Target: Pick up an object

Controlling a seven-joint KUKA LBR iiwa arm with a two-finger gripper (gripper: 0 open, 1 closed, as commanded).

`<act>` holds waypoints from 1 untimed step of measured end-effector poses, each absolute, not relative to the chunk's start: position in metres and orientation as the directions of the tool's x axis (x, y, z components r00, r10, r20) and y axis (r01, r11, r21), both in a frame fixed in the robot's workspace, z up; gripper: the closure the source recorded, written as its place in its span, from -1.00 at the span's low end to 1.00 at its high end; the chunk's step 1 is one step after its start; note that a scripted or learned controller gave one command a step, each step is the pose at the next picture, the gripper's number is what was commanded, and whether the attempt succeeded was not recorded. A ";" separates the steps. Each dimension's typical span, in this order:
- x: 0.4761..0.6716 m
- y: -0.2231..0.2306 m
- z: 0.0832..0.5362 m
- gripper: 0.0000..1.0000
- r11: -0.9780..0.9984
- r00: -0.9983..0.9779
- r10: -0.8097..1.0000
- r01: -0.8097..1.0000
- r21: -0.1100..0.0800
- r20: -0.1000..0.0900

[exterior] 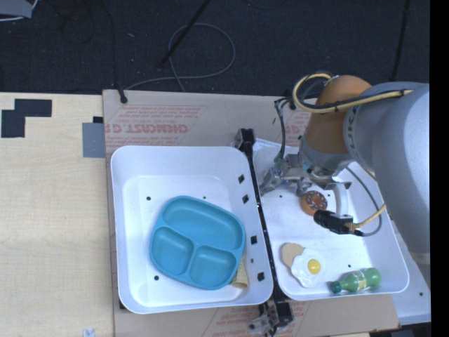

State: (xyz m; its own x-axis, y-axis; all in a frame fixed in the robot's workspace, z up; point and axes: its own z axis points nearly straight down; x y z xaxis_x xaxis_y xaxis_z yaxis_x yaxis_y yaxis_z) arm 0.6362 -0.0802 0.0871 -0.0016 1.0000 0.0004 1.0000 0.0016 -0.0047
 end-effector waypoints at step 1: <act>0.636 -0.081 0.097 1.00 -0.001 0.001 1.000 1.000 -0.006 0.000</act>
